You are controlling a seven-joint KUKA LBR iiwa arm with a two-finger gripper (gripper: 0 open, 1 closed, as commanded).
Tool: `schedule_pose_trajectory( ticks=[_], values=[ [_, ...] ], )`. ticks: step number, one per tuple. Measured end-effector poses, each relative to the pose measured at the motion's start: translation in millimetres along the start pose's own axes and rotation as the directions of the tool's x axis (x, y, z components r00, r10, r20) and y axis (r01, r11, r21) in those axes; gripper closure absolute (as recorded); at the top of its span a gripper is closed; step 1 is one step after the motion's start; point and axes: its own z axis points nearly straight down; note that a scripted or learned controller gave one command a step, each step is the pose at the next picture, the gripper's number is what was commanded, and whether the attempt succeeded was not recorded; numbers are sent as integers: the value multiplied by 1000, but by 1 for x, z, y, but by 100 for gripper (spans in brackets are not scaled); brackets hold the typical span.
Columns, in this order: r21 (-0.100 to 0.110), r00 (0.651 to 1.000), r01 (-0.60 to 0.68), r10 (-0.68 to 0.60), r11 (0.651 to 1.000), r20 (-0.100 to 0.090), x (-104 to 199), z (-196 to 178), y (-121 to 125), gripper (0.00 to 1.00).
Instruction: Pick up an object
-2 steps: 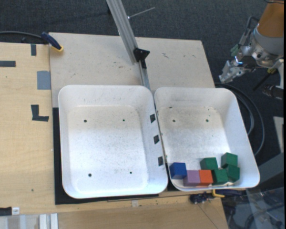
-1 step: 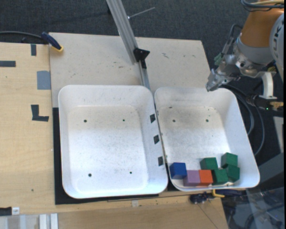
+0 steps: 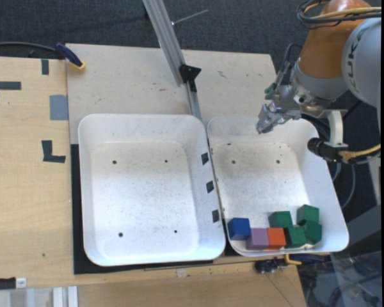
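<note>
Small coloured blocks lie huddled in the near corner of the right bin [image 3: 320, 171]: a blue block [image 3: 239, 228], a purple block [image 3: 260, 237], an orange block [image 3: 276, 236] and several green blocks [image 3: 299, 225]. My gripper [image 3: 266, 123] hangs over the far rim of that bin, well away from the blocks, pointing down. Nothing shows between its fingertips.
The left bin [image 3: 93, 171] stands beside the right one, their rims touching at the middle. A slanted metal rail [image 3: 169, 37] runs from the top down to the bins' junction. A blue and yellow tool [image 3: 70, 55] lies on the bench at the far left.
</note>
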Motion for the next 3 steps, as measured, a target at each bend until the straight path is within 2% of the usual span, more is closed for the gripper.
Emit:
schedule_pose_trajectory(
  ticks=[1,2,3],
  values=[
    [1,1000,0,0,1000,0,51,6,-36,100],
    [-1,1000,0,0,1000,0,93,-4,-62,100],
    [2,1000,-1,1,1000,1,132,4,-98,100]
  ],
)
